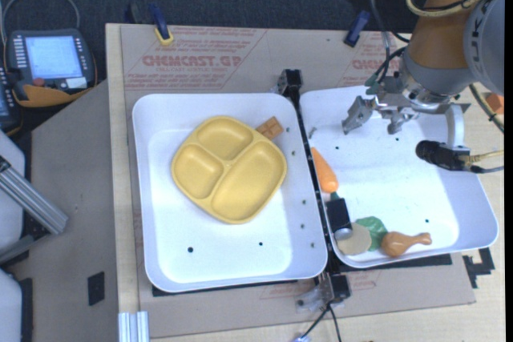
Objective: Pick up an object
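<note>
Gripper (375, 116) over upper part of right bin (473, 208), fingers spread apart w/ nothing between them, well clear of all objs, so this reads as the approach/pre-grasp step, no pick made yet. Candidates sit along the bin's left wall and lower left corner: orange carrot (323, 170) on the divider side, then black block (337, 213), green piece (372, 227) and toy drumstick (403, 240) clustered near the front; yellow divided plate (229, 169) fills left bin (152, 196). Next move, my est.: translate toward view's lower left, centre over one obj (carrot is nearest), align fingers across its narrow axis, then descend; wall proximity could foul one finger.
</note>
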### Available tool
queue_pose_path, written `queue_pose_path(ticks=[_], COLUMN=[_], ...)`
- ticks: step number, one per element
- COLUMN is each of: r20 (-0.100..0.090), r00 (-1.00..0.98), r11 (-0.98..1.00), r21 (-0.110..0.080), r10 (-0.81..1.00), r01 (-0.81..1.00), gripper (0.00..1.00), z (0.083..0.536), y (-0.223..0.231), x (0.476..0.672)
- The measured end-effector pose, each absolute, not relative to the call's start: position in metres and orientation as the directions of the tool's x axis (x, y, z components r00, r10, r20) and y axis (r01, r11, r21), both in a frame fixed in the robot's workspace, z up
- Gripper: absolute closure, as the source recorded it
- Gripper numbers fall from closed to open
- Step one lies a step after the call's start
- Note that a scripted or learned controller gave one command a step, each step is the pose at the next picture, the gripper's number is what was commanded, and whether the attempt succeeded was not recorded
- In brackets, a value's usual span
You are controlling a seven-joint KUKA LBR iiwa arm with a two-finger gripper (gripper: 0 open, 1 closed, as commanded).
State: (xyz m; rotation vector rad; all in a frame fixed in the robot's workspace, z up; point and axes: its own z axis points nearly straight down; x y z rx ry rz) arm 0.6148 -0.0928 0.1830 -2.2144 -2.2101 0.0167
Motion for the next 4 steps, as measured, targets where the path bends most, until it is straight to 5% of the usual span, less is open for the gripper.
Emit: queue_pose_path(ticks=[1,4], r20=[0.001,-0.002], r00=[0.0,0.0], r11=[0.0,0.0], r21=[-0.001,0.0], r10=[1.0,1.0], r01=[1.0,1.0], gripper=[0.0,0.0], z=[0.192,0.087], y=[-0.092,-0.094], x=[0.618,0.618])
